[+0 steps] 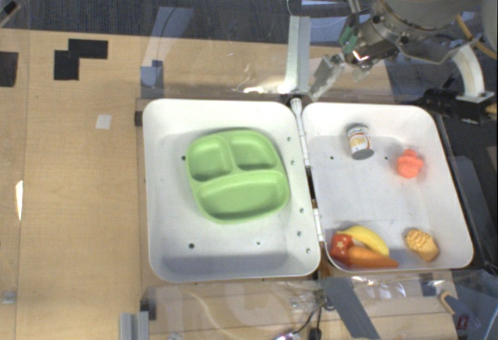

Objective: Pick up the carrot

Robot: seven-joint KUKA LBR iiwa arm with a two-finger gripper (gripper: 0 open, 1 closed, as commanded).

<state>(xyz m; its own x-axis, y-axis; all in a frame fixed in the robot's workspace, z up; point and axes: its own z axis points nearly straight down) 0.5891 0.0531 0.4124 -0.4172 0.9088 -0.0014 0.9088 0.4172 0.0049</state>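
The carrot (372,257) is orange and lies flat in the front left corner of the right bin (436,198). It touches a yellow banana (366,238) and a red fruit (340,244). My gripper (322,82) hangs above the bench just behind the back edge of the bins, near the divider between them. It is far from the carrot and nothing shows in it.
A small tin (359,141), an orange-red fruit (410,164) and a yellow lumpy item (421,244) also sit in the right bin. A green divided plate (237,173) lies in the left bin (167,237). A metal post (298,50) stands behind the divider.
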